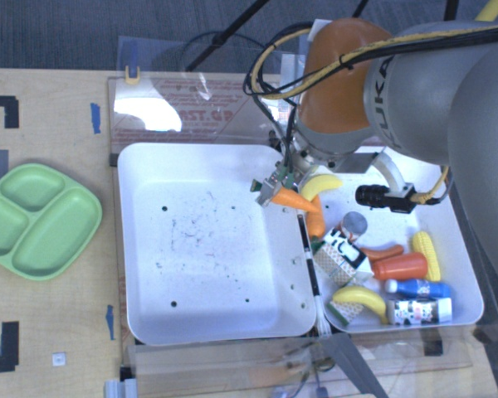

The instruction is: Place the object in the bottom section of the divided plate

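A: Camera view, biggest first: grey arm (448,81) with its orange band (340,77) comes in from the right; part of the lettering on the grey link reads "UKA". Two glossy white bins side by side, left bin (149,305) scuffed with faint marks on its floor, right bin (469,301) full of clutter.

B: Plate?

A: Divided plate (40,220), pale green, matte plastic, rounded corners, three sections. It sits on the wooden bench (50,123) left of the bins, well apart from the arm.

B: Task object?

A: Orange carrot (301,204), smooth, tapered, looks like toy plastic. It lies over the seam between the two bins, wide end toward the left bin, right under the gripper (275,187). Gripper tip is touching or just above it; can't tell if the fingers are open or closed, and can't confirm any grasp.

B: Rest of the right bin?

A: Yellow banana (319,186) just beside the carrot, second banana (361,299) near the front wall, red-orange bottle (398,265) lying flat, yellow corn cob (427,254), black-and-white patterned carton (342,254), white-and-blue bottle (419,288), patterned can (419,310). Print on the labels is too small to read.

B: Other writing?

A: Red printing on the clear sheet (195,114) behind the left bin, glare hides most of it.
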`<state>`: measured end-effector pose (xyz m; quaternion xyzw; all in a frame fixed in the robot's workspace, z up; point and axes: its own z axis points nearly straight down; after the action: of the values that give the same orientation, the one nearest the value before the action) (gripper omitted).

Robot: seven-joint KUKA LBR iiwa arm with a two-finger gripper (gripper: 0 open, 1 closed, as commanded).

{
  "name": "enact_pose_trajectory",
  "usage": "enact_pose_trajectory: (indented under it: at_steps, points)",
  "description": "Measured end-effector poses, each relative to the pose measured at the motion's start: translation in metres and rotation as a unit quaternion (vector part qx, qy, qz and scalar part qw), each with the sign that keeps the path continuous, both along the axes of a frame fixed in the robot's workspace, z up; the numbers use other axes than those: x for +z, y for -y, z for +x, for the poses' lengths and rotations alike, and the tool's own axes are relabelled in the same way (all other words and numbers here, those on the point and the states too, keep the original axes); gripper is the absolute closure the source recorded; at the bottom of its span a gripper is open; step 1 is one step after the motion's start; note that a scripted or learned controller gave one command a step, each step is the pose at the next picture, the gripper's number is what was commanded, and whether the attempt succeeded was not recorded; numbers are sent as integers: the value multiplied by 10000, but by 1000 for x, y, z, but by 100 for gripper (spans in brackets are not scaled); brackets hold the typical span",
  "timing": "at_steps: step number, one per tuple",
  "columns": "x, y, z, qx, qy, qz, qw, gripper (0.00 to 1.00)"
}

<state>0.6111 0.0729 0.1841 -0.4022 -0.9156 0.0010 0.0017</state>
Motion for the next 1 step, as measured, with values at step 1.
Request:
enact_pose_trajectory:
  at_steps: [1]
  points:
    - [-55, -83, 13, -1127, 19, -7, 9936, 100]
